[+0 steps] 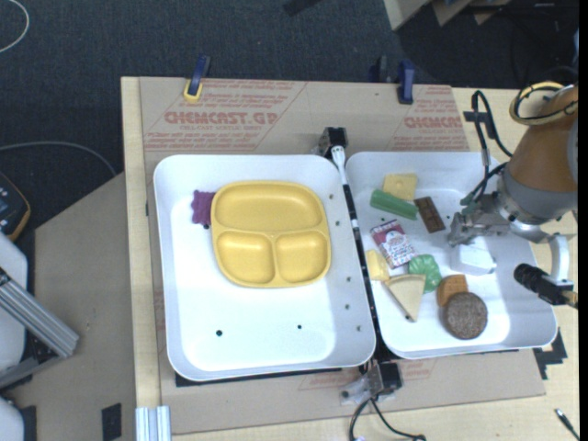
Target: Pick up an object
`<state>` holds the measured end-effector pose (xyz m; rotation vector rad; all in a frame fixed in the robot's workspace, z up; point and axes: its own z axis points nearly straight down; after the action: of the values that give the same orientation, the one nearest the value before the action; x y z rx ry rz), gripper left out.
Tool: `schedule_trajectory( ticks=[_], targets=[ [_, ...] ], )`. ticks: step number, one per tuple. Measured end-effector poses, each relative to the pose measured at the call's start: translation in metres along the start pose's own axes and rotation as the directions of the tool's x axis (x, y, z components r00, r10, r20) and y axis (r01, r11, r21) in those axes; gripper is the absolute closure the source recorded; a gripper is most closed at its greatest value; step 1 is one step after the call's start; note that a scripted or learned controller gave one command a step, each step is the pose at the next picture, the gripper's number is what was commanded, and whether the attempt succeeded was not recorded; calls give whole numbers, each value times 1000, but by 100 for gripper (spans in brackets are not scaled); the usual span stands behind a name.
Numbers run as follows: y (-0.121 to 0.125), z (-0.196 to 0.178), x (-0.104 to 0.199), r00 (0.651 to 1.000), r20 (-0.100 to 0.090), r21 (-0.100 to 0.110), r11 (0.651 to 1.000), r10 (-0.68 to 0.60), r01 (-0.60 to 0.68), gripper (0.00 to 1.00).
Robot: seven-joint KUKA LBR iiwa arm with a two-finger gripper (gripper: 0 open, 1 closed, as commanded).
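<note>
Arm comes in from the right, gripper [467, 231] low over the right bin [514, 333], near its right-centre. Cannot tell how far the gripper is open or whether it has hold of anything; the tip is too small and blurred against the white floor. A small white piece [478, 259] lies just below the tip, contact unclear. Pickable items are all in the right bin: yellow block [400, 186] at the top, green bar [393, 204] below it, dark brown bar [429, 213] just left of the gripper, red-and-white packet [393, 245] near the centre, green lump [425, 269] under that, pale wedge [409, 294] at lower left, orange piece [451, 288] touching a brown round disc [466, 315] at the bottom. Left bin [184, 338] carries a yellow three-compartment tray [271, 232], with a purple object [201, 207] partly tucked behind its left edge. Both bins sit side by side on a cardboard-covered worktop [276, 108].
</note>
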<state>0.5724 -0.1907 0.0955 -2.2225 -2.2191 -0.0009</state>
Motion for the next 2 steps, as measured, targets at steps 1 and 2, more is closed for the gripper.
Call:
schedule_trajectory(
  ticks=[1, 2],
  targets=[
    [4, -43, -2, 1000, 4, -6, 1000, -2, 2, 100],
    [3, -88, -8, 1000, 4, -6, 1000, -1, 1, 100]
  ],
)
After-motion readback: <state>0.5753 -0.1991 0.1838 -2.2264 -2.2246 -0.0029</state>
